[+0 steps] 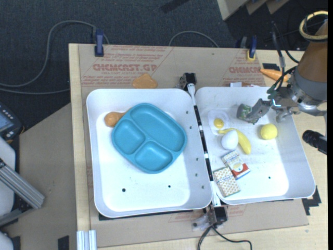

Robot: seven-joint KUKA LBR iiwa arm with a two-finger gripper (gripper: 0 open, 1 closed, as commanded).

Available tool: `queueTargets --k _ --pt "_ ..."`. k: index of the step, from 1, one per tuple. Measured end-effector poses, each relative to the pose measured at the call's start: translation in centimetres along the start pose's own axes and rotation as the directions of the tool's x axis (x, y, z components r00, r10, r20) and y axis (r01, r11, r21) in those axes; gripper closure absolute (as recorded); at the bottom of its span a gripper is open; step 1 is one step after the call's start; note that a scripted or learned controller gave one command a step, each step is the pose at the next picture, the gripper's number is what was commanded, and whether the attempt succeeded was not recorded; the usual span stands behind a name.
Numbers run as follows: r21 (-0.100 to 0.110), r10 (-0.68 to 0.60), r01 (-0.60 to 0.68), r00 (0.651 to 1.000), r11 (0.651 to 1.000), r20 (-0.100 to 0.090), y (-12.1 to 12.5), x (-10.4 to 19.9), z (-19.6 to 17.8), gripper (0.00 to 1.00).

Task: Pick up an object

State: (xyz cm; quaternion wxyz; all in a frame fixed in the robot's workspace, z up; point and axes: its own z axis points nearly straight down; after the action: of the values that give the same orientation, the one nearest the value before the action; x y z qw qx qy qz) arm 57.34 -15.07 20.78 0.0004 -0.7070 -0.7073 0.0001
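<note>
Camera view, arm: grey arm (312, 82) with an orange band enters from the right, above the upper right part of the right bin.
Camera view, tool: the tool (263, 108) hangs over the upper part of the right bin (291, 186); whether it is spread or pressed together cannot be told from this slant, and no thing is visible in its grip.
Camera view, right bin contents: a yellow lemon-like ball (268, 132) lies just below the tool; a white egg (229, 139) touches a yellow banana (244, 142); a fried-egg piece (219, 122) lies above them near the bin's left wall; a small red and white carton (237, 165) and a checkered packet (226, 181) lie lower down, touching each other.
Camera view, left bin: the left bin (119, 197) holds a blue divided plate (149, 137), with an orange round thing (111, 119) at its upper left edge.
Camera view, tabletop: the brown tabletop (78, 139) carries both bins side by side; an orange piece (144, 80) lies above the left bin.
</note>
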Motion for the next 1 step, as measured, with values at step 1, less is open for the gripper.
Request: queueTargets --k 1 --pt "-0.011 -0.001 0.001 1.0 1.0 0.003 0.12 -1.2 10.76 0.0"
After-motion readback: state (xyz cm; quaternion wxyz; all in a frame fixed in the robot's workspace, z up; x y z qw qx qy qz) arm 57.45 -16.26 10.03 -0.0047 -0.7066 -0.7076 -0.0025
